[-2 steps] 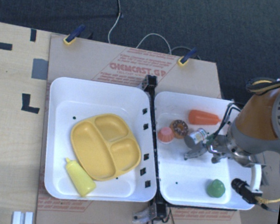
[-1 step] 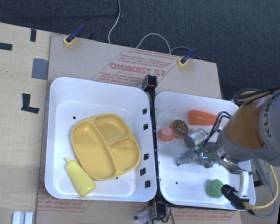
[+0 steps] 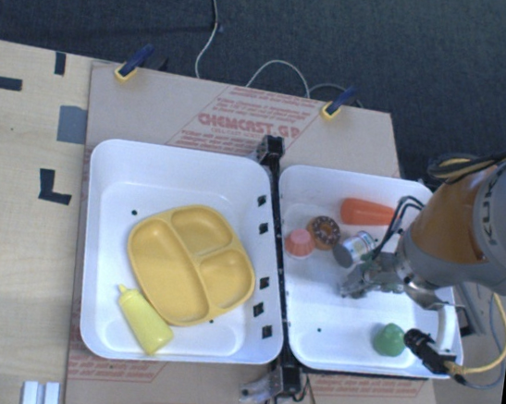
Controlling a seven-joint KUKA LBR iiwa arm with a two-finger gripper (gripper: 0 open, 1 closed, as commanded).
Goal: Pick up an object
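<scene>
The gripper (image 3: 353,286) sat low in the right bin (image 3: 344,349), a can (image 3: 355,248) just above it; finger state unclear.

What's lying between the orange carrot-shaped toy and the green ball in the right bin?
In the camera view, the gripper sits between the orange carrot-shaped toy and the green ball, beside a small silver can.
</scene>
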